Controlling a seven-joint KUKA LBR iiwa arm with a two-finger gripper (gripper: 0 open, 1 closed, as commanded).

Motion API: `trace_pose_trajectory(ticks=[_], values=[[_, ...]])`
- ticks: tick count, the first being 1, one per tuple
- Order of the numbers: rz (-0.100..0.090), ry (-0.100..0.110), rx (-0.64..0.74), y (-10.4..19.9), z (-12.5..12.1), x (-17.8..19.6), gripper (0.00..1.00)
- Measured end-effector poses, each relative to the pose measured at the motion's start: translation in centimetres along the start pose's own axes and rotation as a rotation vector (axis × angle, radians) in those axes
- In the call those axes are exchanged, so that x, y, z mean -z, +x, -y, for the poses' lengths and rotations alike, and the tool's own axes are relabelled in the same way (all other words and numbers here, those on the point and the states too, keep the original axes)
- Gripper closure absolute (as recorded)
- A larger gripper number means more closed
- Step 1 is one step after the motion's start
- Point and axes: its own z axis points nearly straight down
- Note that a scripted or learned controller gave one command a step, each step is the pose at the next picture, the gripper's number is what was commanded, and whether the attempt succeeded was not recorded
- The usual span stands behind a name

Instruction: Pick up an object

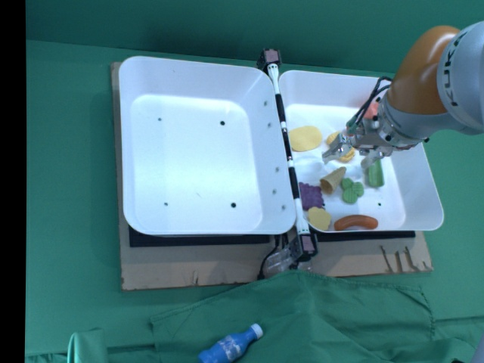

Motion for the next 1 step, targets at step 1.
trace_pose_trajectory(ticks=[1], values=[[0.002, -0.006, -0.003, -0.13, -0.15, 1.25, 1.0]])
